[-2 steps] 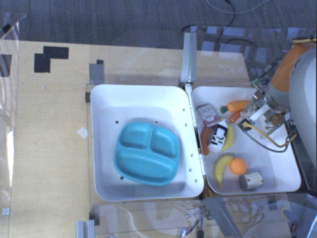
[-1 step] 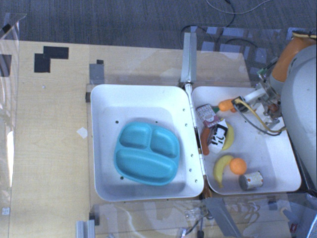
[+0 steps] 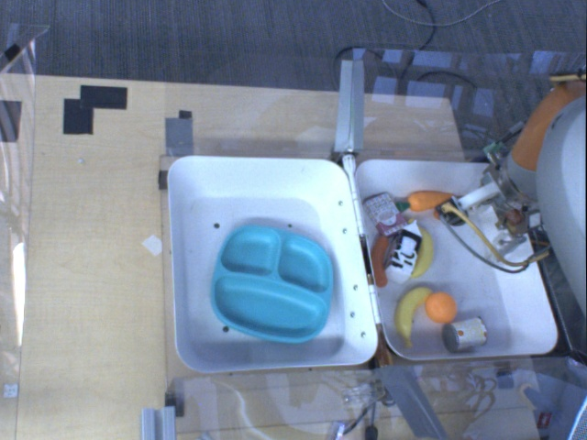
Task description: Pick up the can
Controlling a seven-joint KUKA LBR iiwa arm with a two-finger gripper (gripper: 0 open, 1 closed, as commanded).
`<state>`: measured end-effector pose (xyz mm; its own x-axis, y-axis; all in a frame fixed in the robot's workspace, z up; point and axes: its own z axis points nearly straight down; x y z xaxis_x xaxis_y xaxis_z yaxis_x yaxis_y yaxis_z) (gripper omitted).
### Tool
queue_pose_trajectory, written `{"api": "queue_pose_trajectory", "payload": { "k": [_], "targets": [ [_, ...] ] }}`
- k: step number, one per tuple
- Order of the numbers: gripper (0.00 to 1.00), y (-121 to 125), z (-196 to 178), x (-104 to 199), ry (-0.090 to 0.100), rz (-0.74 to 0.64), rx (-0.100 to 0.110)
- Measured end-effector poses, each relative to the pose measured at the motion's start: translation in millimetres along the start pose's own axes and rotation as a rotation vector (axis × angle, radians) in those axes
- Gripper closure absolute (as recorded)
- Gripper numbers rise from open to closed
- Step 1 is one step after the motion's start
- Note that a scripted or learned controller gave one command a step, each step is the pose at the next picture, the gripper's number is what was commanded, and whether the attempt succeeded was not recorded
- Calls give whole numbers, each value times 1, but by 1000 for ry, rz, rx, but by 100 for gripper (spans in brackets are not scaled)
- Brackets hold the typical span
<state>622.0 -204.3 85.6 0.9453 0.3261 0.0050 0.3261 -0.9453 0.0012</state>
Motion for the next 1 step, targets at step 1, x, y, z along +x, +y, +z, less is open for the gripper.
{"api": "queue_pose_trajectory", "payload": {
  "k": [1],
  "targets": [
    [100, 0, -10, 4, 5, -10, -3]
  ]
}}
